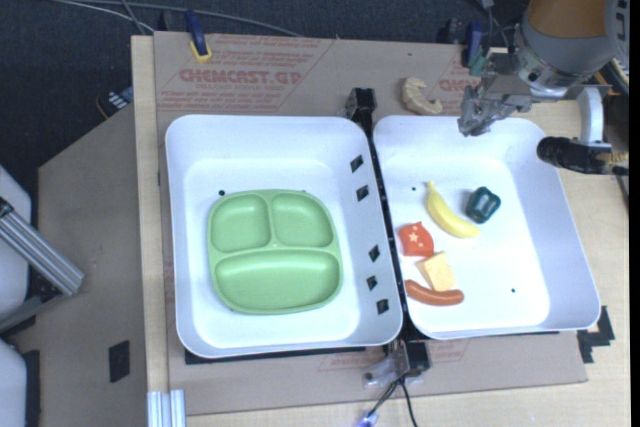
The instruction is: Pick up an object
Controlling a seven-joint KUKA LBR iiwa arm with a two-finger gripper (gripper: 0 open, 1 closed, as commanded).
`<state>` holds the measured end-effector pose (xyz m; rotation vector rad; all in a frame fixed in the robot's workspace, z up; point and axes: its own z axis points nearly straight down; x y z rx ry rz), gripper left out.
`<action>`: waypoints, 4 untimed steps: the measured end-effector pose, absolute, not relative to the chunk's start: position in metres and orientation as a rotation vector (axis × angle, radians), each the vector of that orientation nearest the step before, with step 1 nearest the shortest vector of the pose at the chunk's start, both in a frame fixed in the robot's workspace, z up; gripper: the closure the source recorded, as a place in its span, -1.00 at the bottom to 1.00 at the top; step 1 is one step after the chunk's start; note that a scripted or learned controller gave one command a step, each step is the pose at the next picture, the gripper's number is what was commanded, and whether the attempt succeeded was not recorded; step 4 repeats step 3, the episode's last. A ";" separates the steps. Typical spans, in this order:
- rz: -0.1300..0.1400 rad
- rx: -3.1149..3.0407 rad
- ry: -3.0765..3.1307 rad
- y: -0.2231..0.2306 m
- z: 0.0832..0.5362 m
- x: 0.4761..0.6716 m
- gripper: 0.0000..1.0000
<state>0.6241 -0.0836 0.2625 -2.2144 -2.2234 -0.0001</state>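
Nearest in the right bin lies a sausage, with a cheese wedge touching it just behind and a red strawberry-like piece a little farther and to the left. Beyond them a banana lies at a slant, and a dark teal object sits just to its right. The left bin holds a green divided plate, lying flat toward its near side. At the far edge of the right bin the gripper hangs with nothing between its fingers; whether they stand wide or narrow I cannot tell. Just left of it, on the bench beyond the bins, rests a small tan object.
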 end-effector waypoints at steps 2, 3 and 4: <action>0.002 -2.213 -2.223 0.008 0.246 0.586 1.00; 0.002 -2.212 -2.224 0.064 0.236 0.571 1.00; 0.002 -2.212 -2.224 0.064 0.236 0.571 1.00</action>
